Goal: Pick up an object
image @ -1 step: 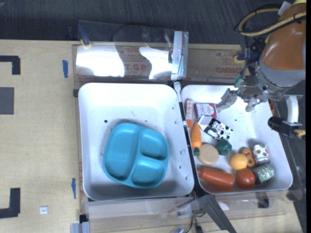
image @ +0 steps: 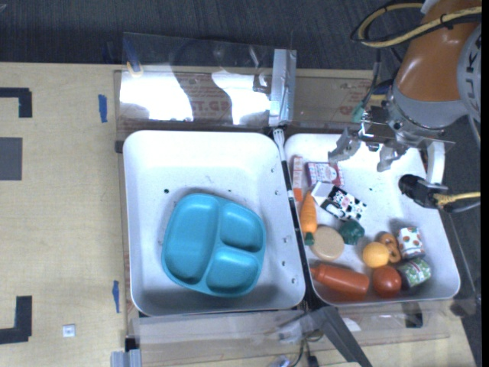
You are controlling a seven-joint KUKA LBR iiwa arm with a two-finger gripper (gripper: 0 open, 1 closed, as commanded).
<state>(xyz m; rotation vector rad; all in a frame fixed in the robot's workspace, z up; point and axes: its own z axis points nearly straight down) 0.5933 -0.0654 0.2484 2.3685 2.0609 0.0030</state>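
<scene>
Bins sit side by side. At nine o'clock, the left bin (image: 145, 174) holds a blue divided plate (image: 215, 241), broad and shallow, hard for two fingers to pinch except at its rim. Moving right, the right bin (image: 443, 281) crowds its toys toward five o'clock: an orange carrot (image: 307, 214), a tan disc (image: 329, 243), a red sausage (image: 339, 279), a cow-patterned block (image: 342, 202), an orange ball (image: 375, 254) and a red tomato (image: 386, 280). All look light, hard and slick; the sausage seems the easiest, pinched across its middle. At two o'clock the gripper (image: 367, 151) hangs over the bin's far end, fingers spread apart and holding nothing.
</scene>
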